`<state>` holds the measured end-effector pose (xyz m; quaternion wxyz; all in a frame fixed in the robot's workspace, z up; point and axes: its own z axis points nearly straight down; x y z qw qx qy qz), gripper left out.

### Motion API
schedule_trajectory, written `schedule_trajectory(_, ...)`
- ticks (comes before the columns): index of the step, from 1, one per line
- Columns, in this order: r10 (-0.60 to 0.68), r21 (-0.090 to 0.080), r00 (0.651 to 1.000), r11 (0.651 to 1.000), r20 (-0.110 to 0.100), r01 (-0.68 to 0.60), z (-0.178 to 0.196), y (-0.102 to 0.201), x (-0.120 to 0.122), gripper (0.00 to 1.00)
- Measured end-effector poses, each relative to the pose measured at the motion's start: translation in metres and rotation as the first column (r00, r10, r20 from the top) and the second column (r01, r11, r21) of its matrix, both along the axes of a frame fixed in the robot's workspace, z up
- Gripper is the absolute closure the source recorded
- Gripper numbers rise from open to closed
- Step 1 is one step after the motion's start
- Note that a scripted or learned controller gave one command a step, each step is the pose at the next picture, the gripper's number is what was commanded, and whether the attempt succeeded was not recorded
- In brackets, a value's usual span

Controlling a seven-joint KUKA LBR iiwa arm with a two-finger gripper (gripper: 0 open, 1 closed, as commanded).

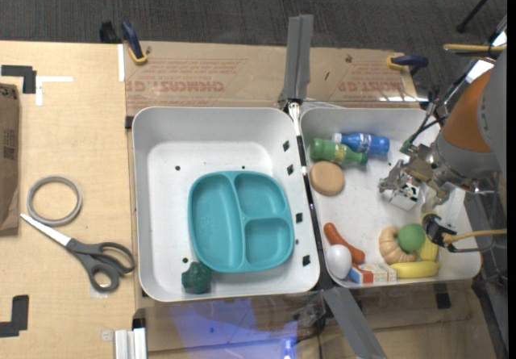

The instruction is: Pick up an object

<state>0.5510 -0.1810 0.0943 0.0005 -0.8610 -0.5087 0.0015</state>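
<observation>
**Hand low in the right bin, nothing lifted**

On the table, the right bin (459, 119) holds the objects. The hand (401, 186) hovers beside the tan disc (327, 178); its opening cannot be told. The pick appears not yet done.

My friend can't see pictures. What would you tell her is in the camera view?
A robot arm reaches from the right, its hand low over the right bin, among toy food: a banana, a carrot, an egg and bottles. The left bin holds a teal tray and a small green toy. Scissors and a tape roll lie on the bench.
</observation>
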Motion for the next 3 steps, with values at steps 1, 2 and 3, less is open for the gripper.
schedule_trajectory(1, -0.266, -0.002, 0.964, 0.964, 0.000, 0.266, -0.003, 0.077, 0.020, 0.00)
schedule_trajectory(2, -0.197, -0.002, 0.980, 0.980, 0.000, 0.197, -0.003, 0.060, 0.082, 0.00)
schedule_trajectory(3, -0.165, 0.000, 0.986, 0.986, -0.001, 0.165, -0.003, 0.029, 0.030, 0.00)
